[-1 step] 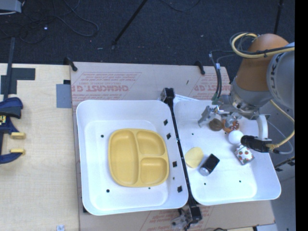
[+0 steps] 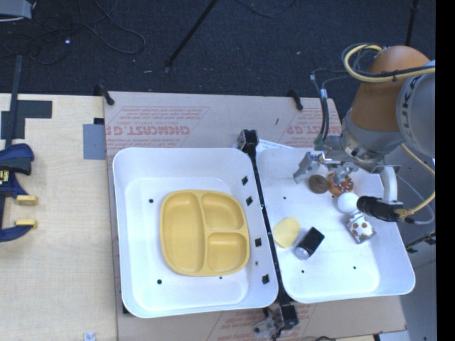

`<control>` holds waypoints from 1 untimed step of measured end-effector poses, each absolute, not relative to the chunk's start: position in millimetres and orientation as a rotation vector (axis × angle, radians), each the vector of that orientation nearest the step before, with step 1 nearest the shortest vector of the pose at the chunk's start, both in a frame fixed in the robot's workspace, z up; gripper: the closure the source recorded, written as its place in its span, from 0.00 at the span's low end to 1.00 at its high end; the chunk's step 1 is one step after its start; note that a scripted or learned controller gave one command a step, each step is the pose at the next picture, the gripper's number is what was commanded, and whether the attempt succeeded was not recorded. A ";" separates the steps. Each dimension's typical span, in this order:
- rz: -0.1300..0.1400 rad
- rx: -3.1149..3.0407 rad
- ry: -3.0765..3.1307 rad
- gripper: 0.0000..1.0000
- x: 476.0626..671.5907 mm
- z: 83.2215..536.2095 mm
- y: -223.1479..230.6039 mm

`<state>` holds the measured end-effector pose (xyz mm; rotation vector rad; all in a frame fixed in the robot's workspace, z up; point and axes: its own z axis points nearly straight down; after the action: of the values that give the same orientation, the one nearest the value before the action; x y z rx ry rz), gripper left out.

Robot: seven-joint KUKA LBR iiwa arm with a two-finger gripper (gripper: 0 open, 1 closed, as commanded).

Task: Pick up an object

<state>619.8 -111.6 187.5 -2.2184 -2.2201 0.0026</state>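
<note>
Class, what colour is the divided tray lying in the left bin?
Yellow: the divided tray shows best in the camera view, inside the left bin.

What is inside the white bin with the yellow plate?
Inside the left bin lies just one yellow divided plate, flat, with its three sections bare. Whatever is under the plate is covered, so that can't be seen.

Arm [image 2: 398, 98] enters from right edge, grey link, orange band above wrist, wrist pitched down-left. End effector [image 2: 323, 168] low at upper right, finger state indiscernible.
</note>
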 end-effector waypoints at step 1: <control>0.006 -2.217 -2.220 0.00 622.0 144.6 -109.7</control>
<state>622.0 -109.7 144.6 -2.2170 -2.2198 0.0056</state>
